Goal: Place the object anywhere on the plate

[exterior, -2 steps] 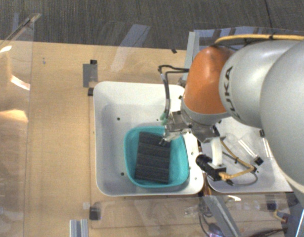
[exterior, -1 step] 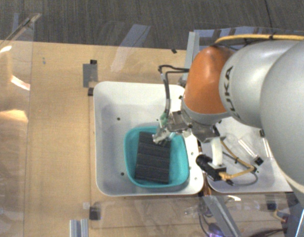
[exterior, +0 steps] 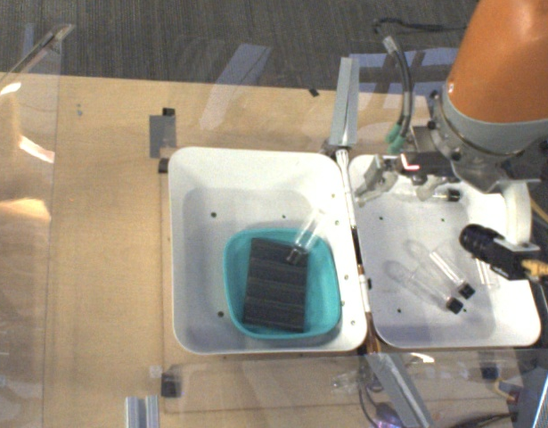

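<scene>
A blue plate (exterior: 320, 266) is seen in the left bin (exterior: 193, 239), with a dark ridged block (exterior: 275, 285) lying on it. A clear tube (exterior: 302, 236) leans on the block's top corner. More clear tubes (exterior: 434, 275) lie in the right bin (exterior: 514, 328). The grey and orange arm (exterior: 505, 69) hangs over the right bin.

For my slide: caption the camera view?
Teal plate in the left bin holds a dark ridged block; clear tubes lie in the right bin.

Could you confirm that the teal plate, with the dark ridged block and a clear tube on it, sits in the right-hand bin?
Not quite: the camera view shows the teal plate in the left bin, not the right one. The rest holds: the dark ridged block lies on it, with a clear tube at its upper edge.
</scene>
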Controlling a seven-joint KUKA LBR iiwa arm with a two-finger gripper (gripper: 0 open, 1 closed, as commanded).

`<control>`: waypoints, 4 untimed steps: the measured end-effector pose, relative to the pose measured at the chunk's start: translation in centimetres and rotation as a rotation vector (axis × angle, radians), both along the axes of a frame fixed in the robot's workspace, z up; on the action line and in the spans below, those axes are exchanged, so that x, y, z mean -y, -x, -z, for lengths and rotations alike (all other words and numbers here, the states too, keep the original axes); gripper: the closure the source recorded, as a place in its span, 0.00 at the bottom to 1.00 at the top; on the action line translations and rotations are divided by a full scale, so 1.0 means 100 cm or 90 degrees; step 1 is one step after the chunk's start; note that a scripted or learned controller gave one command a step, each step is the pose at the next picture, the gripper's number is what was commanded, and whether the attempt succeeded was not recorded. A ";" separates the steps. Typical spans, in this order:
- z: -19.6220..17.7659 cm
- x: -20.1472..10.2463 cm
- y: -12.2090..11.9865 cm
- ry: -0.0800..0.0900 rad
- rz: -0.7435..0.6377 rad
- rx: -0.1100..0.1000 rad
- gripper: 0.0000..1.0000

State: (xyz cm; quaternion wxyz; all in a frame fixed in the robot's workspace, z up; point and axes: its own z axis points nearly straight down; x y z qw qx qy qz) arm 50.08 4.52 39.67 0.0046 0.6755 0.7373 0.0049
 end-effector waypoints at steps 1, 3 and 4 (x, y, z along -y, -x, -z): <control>-0.011 -0.002 -0.002 0.000 -0.005 0.006 1.00; 0.059 -0.100 -0.038 0.000 -0.019 -0.005 1.00; 0.059 -0.100 -0.038 0.000 -0.020 -0.005 0.00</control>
